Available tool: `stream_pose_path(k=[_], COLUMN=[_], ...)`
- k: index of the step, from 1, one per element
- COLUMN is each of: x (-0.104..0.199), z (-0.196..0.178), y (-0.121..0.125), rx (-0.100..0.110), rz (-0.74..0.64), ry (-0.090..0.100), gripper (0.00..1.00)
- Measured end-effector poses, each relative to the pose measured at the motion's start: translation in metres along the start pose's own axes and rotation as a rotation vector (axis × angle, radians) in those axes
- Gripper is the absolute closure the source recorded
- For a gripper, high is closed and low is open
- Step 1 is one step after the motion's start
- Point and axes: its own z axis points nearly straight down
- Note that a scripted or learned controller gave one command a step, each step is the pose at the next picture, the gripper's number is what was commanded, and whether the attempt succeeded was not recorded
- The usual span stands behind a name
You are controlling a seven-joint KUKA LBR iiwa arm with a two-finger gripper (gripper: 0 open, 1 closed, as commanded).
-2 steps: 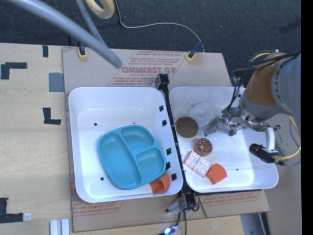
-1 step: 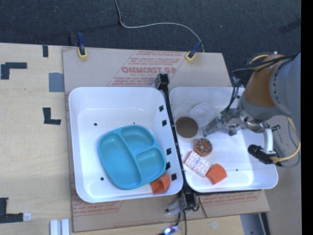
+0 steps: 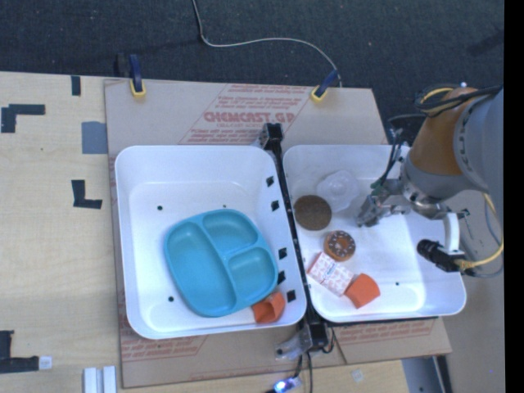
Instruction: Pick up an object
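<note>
Two bins; gripper (image 3: 370, 212) in right bin (image 3: 426, 305), finger state unclear, open floor beside.

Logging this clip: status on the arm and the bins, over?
Tool low in right bin, nothing seen between its fingers. Brown disc, donut, patterned packet, orange block lie loose beside it. Clear cup close by tool.

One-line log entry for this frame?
gripper: low in right bin | near brown disc, donut | blue tray: left bin
</note>
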Motion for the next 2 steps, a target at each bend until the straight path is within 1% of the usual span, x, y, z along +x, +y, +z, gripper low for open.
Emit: stream_pose_path(k=[1, 2], x=[-0.004, -0.001], z=[-0.039, -0.098], y=[-0.001, 0.002], rx=[0.000, -0.002], rz=[0.002, 0.001], ry=[0.003, 0.002], gripper=[1.00, 1.00])
